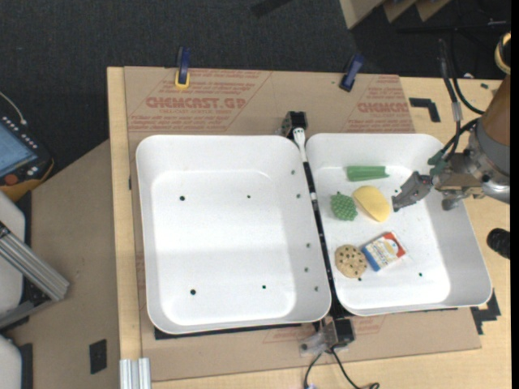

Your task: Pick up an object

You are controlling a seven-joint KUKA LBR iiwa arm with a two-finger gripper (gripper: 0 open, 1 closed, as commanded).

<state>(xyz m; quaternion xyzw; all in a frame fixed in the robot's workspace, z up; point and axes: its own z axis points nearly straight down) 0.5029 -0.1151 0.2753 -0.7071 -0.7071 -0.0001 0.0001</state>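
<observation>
Meanwhile the arm point(486, 148) is reaching in from the right, its wrist tilting down over the right bin point(454, 294). The gripper point(403, 198) is hanging just beside the yellow object point(372, 203), fingers slightly parted and grasping nothing. Nearby are lying a green block point(366, 172), green ball point(344, 207), cookie point(349, 260) and small packet point(382, 251).

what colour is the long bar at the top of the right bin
Green; the long bar shows best in the camera view.
</observation>
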